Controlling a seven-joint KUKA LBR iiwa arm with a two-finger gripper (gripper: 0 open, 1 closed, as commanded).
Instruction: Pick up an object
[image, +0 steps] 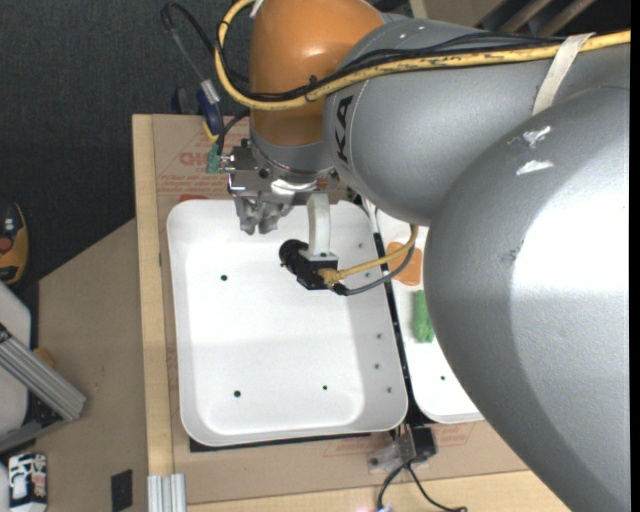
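Objects mostly hidden, one green piece (422, 318) and one orange piece (402, 252) peeking from the right bin (440, 395) behind the arm, jaws (258, 222) over the left bin (270, 400), their state unclear.

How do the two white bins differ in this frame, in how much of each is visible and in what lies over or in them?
The left bin is seen almost whole; the right bin is largely covered by the grey arm. The gripper hangs over the left bin's far end, not the right bin. A green object and an orange one lie in the right bin. Both bins are shallow, white, side by side.
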